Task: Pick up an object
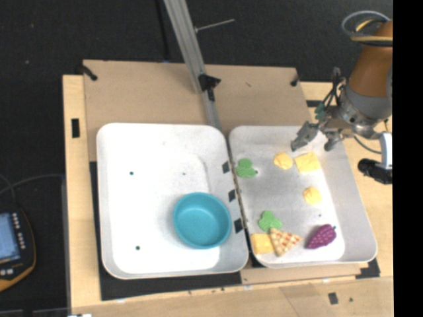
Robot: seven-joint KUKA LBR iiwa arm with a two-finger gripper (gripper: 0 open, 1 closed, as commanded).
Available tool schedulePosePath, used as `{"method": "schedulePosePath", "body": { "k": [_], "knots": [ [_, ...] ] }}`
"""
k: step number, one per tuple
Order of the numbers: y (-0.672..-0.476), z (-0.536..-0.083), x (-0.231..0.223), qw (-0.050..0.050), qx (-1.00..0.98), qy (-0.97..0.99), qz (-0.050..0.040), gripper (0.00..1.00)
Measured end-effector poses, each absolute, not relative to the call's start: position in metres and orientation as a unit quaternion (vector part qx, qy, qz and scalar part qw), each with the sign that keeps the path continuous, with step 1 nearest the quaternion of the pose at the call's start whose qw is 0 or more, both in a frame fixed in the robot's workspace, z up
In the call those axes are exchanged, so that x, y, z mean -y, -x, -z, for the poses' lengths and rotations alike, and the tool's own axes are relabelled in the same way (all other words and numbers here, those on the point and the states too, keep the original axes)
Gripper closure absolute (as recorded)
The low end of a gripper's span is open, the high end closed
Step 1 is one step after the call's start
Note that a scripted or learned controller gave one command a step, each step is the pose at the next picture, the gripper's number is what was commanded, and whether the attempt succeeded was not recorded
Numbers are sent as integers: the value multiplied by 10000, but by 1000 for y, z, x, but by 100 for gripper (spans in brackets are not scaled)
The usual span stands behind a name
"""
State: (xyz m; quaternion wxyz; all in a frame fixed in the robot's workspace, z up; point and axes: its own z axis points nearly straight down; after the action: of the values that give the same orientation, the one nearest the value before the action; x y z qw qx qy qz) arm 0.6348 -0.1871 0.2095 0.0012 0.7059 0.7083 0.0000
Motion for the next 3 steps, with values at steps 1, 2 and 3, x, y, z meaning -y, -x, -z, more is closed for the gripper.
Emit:
{"method": "schedulePosePath", "body": {
  "k": [1, 2, 3],
  "knots": [
    [-635, -210, 187, 14, -7086, -7056, 5, 0],
    [-627, -164, 187, -5, -7072, -7070, 17, 0],
    [-626, -118, 179, -3, -7078, -7064, 15, 0]
  ]
}}
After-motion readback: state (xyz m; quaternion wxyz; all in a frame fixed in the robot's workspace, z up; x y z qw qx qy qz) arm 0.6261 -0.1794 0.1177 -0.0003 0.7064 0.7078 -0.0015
